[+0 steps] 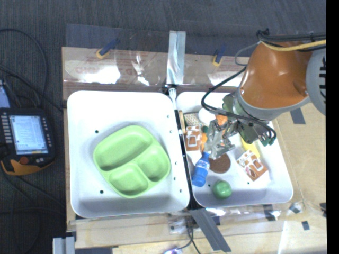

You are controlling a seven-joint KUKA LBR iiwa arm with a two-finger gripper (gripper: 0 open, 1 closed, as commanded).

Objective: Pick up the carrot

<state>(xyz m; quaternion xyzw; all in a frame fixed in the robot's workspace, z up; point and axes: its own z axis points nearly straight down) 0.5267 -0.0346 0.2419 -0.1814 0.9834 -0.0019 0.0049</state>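
Right now the arm is hanging over the right bin [280, 192], with its gripper [218, 142] lowering among the cluttered items near the bin's middle, so the step in hand looks like the reach toward the carrot, not yet a lift. A small orange shape [221, 120] is showing just under the wrist at the gripper's upper edge; that is probably the carrot, though most of it is being hidden by the arm. Whether the pincer is spread or closed, and whether anything is sitting in it, I cannot tell, since the metal parts are blurring into the objects beneath. The next move is calling for the tool to be centred on that orange piece before any closing. Room is looking tight: a blue bottle [200, 172] is lying just beside the tool on its lower left, a brown disc [220, 164] is sitting right below it, and a green ball [222, 189] is resting near the front wall. The dividing wall between the bins is standing close on the left, while the left bin [85, 110], holding a green tray [132, 159], is lying well apart.
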